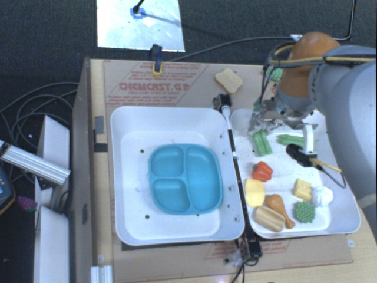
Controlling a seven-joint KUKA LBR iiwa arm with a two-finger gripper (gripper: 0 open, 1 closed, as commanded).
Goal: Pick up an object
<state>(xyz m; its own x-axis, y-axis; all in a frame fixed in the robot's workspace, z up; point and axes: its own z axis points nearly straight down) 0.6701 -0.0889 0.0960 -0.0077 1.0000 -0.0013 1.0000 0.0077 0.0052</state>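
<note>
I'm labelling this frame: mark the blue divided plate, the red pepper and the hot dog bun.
blue divided plate (185,178): camera view, centre ridge.
red pepper (263,171): camera view, middle of its body.
hot dog bun (269,218): camera view, top.

a robotics lab: a grey arm (347,93) reaches over two white bins (126,128) set on a cardboard-covered counter (177,78), loose cables (35,108) trail across dark carpet (41,28), and plastic toy food (277,208) stands in for groceries.
</note>
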